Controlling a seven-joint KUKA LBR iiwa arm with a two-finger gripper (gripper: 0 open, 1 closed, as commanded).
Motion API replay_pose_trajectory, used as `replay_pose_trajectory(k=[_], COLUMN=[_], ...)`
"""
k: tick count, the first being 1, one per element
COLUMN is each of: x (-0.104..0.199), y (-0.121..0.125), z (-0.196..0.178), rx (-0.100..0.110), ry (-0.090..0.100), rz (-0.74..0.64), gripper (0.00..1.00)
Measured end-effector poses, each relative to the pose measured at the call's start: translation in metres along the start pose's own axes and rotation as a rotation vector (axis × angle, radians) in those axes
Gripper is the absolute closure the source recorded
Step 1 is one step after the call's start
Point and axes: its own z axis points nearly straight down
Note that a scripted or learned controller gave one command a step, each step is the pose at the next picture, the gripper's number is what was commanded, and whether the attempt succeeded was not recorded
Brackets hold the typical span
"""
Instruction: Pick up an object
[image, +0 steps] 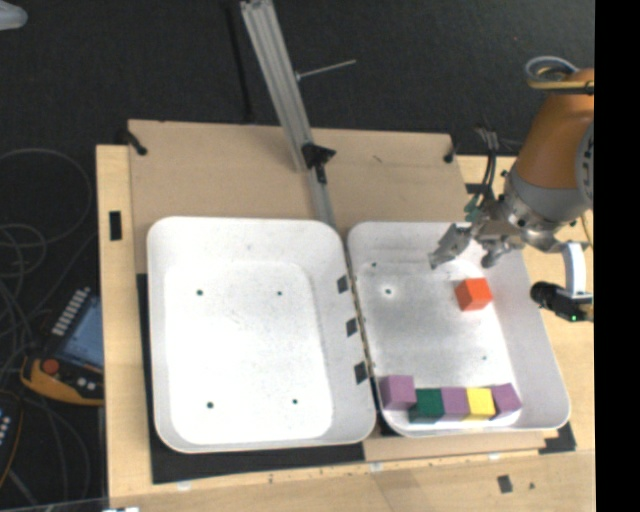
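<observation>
jaws (467, 246) — spread apart, empty | above right bin (530, 340) | orange cube (474, 294) just below

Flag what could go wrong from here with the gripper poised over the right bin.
1. The gripper sits up and left of the orange block, so a straight descent may miss or nudge it.
2. The row of blocks lies packed against the right bin's near wall, leaving little finger room.
</observation>
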Motion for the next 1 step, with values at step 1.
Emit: replay_pose_trajectory(k=[1], x=[-0.0423], y=[-0.0164], z=[0.0797], rx=[-0.025], ry=[-0.009], rz=[0.000], gripper=[0.00])
